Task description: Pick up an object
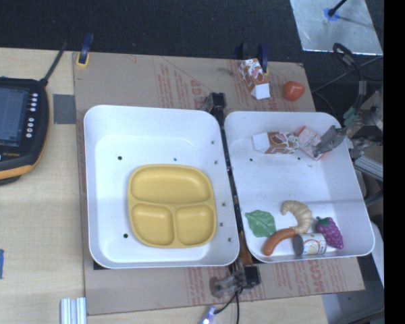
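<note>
**Hand at the right bin's far edge**

Hand [326,142] reaches in from the right and sits low over the right bin [337,181], its tip touching a small carton [283,142]; we cannot tell its grip. Near the front lie a green leaf [260,222], croissant [298,213], sausage [278,240], bottle [311,244] and grapes [331,231]. A yellow tray [171,204] fills the left bin [101,181].

Grey metal tool [326,142] with slim dark fingers

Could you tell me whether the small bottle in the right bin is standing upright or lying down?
Lying down. The bottle rests on its side along the right bin's near edge, dark cap pointing left, between the sausage and the grapes.
</note>
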`<action>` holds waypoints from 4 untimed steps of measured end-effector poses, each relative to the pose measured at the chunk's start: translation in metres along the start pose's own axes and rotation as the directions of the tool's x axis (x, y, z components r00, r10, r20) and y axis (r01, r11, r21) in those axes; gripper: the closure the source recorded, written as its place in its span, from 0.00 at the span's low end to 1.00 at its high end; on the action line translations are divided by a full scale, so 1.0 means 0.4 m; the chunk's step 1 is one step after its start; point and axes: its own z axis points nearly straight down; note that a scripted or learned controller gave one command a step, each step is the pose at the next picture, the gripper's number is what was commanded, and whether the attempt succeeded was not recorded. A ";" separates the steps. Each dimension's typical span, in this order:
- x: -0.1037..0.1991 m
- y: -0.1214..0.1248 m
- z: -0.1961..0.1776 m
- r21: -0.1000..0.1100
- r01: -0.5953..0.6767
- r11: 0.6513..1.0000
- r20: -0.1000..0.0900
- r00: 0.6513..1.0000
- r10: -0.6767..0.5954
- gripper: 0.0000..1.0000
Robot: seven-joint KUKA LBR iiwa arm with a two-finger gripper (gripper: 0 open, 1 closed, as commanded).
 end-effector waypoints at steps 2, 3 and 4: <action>-0.082 0.233 0.412 0.031 0.003 1.000 -0.005 1.000 -0.003 0.00; -0.085 0.233 0.386 0.032 0.005 0.999 -0.004 1.000 -0.005 1.00; 0.069 0.158 0.312 -0.001 0.002 1.000 0.001 1.000 -0.002 1.00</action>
